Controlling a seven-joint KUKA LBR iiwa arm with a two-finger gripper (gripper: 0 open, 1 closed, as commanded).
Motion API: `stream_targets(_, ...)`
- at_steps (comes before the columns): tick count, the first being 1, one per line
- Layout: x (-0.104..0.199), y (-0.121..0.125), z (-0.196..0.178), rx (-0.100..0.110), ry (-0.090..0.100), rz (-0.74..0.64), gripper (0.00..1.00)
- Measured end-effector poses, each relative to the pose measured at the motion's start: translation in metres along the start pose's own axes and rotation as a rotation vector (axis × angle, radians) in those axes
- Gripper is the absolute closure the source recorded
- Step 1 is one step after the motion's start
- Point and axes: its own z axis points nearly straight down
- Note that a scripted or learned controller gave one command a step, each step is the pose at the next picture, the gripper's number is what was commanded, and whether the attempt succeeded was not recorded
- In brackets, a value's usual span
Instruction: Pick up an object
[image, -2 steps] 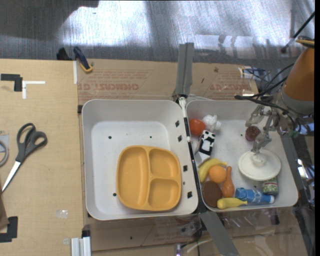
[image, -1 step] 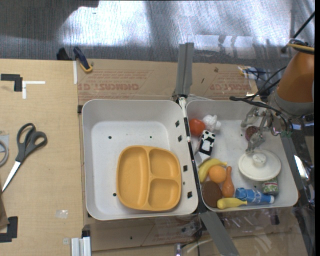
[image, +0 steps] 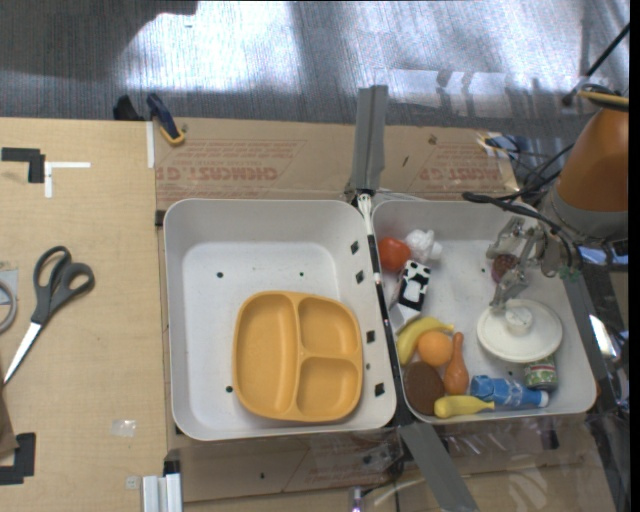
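Half-hidden gripper (image: 513, 280), perhaps above plate (image: 520, 340)

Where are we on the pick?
Done: the hand is down in the right bin, right above the white round lid. In hand: nothing visibly held. Left: grasp and lift; banana, orange and blue bottle lie untouched, and the yellow tray sits in the left bin.

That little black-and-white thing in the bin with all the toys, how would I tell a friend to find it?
Look in the right-hand bin, the crowded one, not the one holding the yellow tray. Close to the divider, just above the banana and below a red ball, lies the black-and-white toy. It is the only black-and-white patched item there; a plain white toy sits beside the ball.
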Motion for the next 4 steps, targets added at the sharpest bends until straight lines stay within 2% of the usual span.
stream_targets(1,0.022,-0.005,0.0,0.0,0.001,0.137,0.0)
stream_targets(2,-0.009,0.002,-0.173,0.002,0.002,0.301,0.0)
stream_targets(3,0.005,0.018,-0.05,0.002,0.006,0.486,0.0)
stream_targets(4,0.015,0.104,-0.007,0.002,0.002,0.453,0.0)
